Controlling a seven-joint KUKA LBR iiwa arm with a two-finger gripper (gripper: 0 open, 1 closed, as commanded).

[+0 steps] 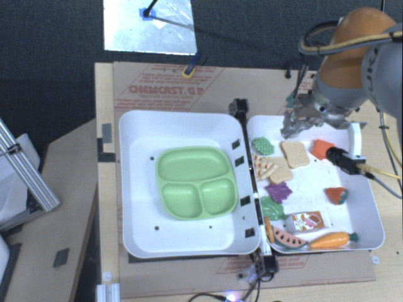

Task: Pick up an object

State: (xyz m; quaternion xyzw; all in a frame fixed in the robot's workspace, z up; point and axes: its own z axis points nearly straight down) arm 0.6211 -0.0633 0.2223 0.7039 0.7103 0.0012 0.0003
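I see the end effector (pixel 295 126) low over the far end of the right bin (pixel 368 216); I cannot tell how it is set. Just near it lie a green leafy piece (pixel 263 146) and a bread slice (pixel 295 153), with an orange block (pixel 322 148) to the right. In the left bin (pixel 135 168) sits a green divided tray (pixel 193 182).

"CHEMCAST GP" on board (pixel 167 88) (red, inverted)
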